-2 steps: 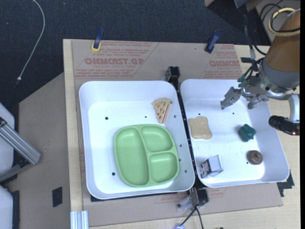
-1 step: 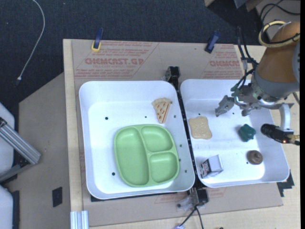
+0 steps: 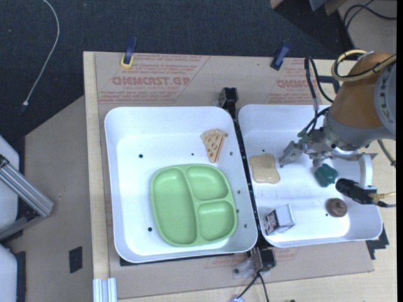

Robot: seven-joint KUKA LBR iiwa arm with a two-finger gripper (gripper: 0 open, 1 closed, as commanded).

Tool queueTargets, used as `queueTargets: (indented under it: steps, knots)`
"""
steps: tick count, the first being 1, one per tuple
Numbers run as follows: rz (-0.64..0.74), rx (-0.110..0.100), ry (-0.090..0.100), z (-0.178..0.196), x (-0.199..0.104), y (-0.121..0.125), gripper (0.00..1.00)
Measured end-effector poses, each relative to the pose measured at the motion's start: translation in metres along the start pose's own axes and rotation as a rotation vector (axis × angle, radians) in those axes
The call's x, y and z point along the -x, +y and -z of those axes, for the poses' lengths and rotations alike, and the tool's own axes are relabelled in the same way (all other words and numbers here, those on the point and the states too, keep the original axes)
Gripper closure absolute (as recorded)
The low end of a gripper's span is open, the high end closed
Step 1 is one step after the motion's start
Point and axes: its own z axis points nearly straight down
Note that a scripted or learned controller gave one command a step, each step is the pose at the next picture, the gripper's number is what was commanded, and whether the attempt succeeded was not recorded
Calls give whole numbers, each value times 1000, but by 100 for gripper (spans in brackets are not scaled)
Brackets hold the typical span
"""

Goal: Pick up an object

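My gripper (image 3: 315, 157) hangs low over the middle of the right bin (image 3: 302, 231), under the grey arm with its orange band (image 3: 359, 96). A teal object (image 3: 326, 175) lies right beneath it, partly covered by the wrist. A tan bread slice (image 3: 264, 168) lies to the left of the gripper by the bin's left wall. A brown round piece (image 3: 337, 207) sits near the front right. A small grey and silver packet (image 3: 279, 218) rests at the front left.
The left bin (image 3: 126, 168) holds a green divided plate (image 3: 192, 204) and a wedge-shaped pizza-like slice (image 3: 214, 144) near its back right corner. A black clamp (image 3: 228, 97) sits between the bins at the back. A black cable plug (image 3: 354, 190) juts out by the wrist.
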Motion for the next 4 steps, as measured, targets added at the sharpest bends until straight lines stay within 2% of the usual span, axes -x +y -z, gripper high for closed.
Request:
queueTargets:
  steps: [1,2,3,4]
  knots:
    - [1,9,0,-33,0,2,0]
    - [1,9,-2,-23,0,1,100]
    - [0,13,-4,25,7,-3,100]
    - [3,15,-3,85,0,-5,100]
